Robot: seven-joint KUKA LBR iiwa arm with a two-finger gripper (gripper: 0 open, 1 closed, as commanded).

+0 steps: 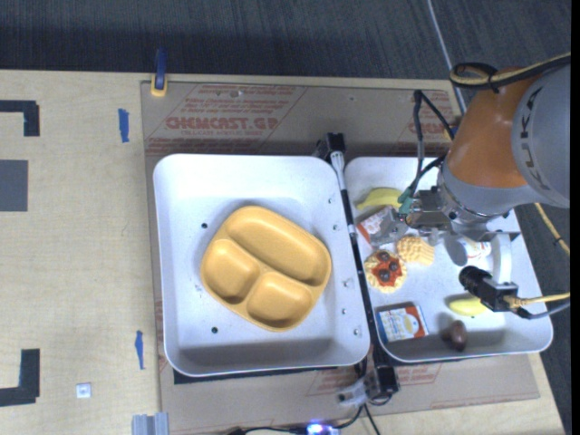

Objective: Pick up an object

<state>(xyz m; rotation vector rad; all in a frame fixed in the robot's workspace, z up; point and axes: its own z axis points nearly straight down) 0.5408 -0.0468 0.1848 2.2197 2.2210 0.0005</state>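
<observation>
Small toys scattered in the right bin (535, 338), right of centre in the frame: a yellow banana (381, 198), a waffle (415, 250), a berry tart (387, 270), a small carton (401, 322), a brown lump (456, 335). Above them, reaching in from the right, the grey arm (494, 143), its gripper (424, 217) low over the waffle; finger state impossible to tell. In the left bin (177, 243), a yellow divided tray (265, 266).

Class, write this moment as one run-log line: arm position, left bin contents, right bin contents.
arm: gripper over right bin | left bin: yellow divided tray | right bin: small toy foods, not lifted
</observation>
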